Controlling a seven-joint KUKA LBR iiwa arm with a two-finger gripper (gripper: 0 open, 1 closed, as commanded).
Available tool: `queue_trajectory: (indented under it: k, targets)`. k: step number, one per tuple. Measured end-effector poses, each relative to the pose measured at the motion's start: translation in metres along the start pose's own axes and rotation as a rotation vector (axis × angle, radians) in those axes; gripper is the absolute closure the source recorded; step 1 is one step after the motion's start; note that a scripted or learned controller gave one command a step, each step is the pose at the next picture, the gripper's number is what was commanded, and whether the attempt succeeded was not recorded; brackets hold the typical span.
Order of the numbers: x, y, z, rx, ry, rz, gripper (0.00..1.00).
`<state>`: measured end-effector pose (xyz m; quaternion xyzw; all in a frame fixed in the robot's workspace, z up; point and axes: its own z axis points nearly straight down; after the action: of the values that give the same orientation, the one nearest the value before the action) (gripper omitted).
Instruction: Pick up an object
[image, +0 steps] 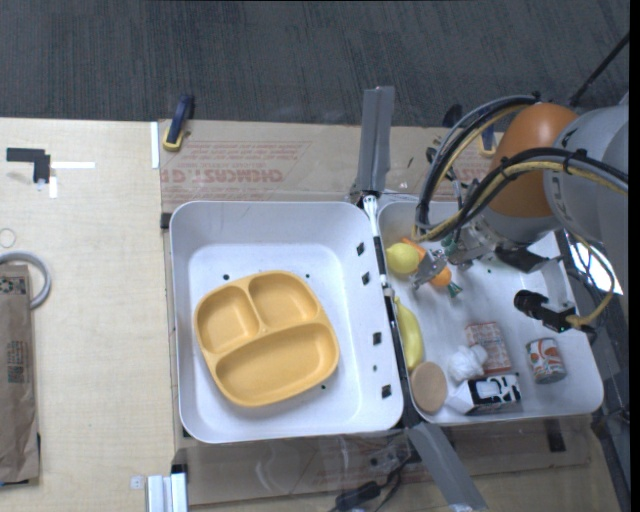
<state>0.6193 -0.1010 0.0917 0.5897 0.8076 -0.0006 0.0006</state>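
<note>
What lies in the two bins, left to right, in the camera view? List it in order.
Yellow divided plate → banana → round brown disc → small red-and-white packet → red-and-white can. The lemon and the other pieces overlap these in order, so I leave them out.

The big grey arm (600, 160) runs off the right edge. It covers the far corner of the right bin (575, 395). The brown bag (18, 370) is cut by the left edge. Words on the small can (545, 360) are too tiny to read.
</note>
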Motion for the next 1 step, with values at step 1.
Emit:
queue_trajectory:
  k: [1]
  targets:
    - [0.0025,0.0431,-0.101,-0.002,-0.001,-0.133,0.0]
